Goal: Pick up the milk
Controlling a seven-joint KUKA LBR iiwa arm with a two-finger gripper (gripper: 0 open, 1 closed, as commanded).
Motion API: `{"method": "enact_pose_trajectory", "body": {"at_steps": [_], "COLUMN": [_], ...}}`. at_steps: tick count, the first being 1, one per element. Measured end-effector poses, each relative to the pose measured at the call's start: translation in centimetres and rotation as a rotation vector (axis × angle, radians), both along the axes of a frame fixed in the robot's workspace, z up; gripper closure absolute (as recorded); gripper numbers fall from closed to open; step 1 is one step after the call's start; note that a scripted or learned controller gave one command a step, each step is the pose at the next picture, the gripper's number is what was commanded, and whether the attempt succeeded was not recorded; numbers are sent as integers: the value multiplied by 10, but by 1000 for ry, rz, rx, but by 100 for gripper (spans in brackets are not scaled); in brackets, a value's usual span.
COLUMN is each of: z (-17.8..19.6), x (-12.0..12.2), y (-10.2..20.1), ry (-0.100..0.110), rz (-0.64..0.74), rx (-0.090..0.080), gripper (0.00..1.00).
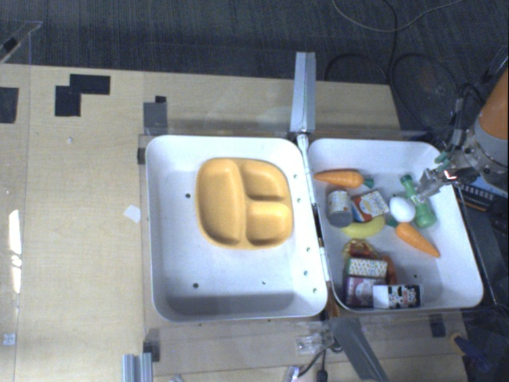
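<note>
Approach step: gripper (pixel 439 175), claw state unclear, hovers beyond the egg (pixel 402 209); next reach the probable milk (pixel 396 296), 1 carton nearer.

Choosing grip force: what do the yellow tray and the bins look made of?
Yellow tray: seemingly moulded plastic, matte to satin, with rounded compartments and soft highlights. Bins: probably smooth white plastic or coated metal; faint sheen, small holes, rounded rims.

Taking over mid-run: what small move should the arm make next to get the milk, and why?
Probably shift the gripper toward the near edge of the right bin. It sits at the far right, by the green bottle, while the milk lies flat at the near edge.
</note>
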State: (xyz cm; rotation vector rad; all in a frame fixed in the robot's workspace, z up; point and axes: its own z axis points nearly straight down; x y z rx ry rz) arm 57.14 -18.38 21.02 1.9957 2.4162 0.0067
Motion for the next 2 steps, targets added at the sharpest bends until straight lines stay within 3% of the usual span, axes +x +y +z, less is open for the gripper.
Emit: {"method": "enact_pose_trajectory", "body": {"at_steps": [1, 2], "z": [70, 83], "x": [90, 92], "y": [-14, -12], "ry": [0, -8], "rz": [-174, -167], "rx": [1, -1], "gripper": [100, 100]}}
